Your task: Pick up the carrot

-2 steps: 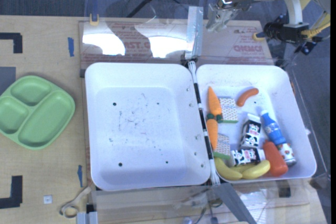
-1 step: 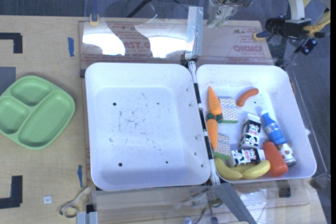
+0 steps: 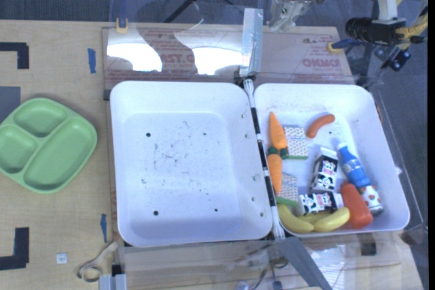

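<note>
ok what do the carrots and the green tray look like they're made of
The carrots look like moulded plastic toys: even orange, smooth, with a slight sheen. The green tray looks like matte plastic too: one uniform colour, rounded moulded compartments. Neither can be confirmed from the look alone.

Green divided plate [image 3: 46, 145] on bench, banana [image 3: 314, 221], blue-capped bottle [image 3: 353, 170], sausage [image 3: 320, 124] in right bin [image 3: 391, 146]

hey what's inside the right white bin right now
Two carrots along its left wall, a sausage, blue bottle, banana, small cartons and a red piece. Anything beneath them is covered.
</note>
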`<state>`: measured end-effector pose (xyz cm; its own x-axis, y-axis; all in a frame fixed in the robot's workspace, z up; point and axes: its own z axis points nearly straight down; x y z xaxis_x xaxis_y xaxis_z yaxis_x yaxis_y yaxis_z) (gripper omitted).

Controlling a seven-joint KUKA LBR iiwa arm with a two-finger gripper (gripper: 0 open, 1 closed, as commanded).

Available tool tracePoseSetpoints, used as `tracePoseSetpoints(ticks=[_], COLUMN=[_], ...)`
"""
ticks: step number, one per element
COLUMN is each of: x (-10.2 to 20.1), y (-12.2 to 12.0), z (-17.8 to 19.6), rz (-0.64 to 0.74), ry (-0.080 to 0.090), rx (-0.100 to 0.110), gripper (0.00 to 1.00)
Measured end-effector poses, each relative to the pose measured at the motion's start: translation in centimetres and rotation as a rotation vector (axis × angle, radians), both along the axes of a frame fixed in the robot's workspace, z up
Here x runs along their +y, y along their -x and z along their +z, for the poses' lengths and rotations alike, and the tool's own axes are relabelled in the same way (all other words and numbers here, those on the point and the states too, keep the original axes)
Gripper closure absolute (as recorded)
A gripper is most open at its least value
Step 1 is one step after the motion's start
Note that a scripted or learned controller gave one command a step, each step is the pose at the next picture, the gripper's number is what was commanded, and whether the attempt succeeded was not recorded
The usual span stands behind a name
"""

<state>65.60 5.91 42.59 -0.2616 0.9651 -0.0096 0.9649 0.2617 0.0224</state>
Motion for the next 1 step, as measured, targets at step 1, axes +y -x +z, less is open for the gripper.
tracePoseSetpoints(ticks=[1], x=[0.16], y=[-0.08], z=[1.13], rz=[0.003], ry=[0.001], rx=[-0.006], gripper=[1.00])
